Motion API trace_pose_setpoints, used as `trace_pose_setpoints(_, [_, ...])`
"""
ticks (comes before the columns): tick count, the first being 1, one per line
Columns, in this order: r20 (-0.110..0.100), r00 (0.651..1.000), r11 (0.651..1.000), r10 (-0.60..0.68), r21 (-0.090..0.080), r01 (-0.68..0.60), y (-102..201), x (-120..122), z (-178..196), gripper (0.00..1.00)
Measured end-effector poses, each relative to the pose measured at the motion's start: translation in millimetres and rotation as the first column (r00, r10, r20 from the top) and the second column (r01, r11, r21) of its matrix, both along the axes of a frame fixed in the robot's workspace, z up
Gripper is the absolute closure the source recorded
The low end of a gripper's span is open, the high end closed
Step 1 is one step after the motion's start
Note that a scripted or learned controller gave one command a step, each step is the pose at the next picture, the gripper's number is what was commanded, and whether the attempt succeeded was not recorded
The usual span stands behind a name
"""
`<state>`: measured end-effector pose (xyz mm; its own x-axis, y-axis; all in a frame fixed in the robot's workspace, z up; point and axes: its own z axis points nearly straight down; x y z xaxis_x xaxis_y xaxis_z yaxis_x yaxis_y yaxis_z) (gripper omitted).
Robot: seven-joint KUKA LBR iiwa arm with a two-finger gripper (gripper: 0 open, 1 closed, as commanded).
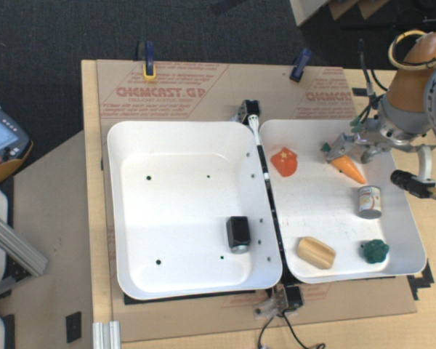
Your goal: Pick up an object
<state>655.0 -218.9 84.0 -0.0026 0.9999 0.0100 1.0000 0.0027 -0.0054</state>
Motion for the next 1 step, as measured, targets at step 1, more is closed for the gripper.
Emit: trace_pose_setpoints(1, [0.008, 1.0, 1.0, 0.001, -0.009, -0.001, -2.2, 1.2, 11.9, 1.0])
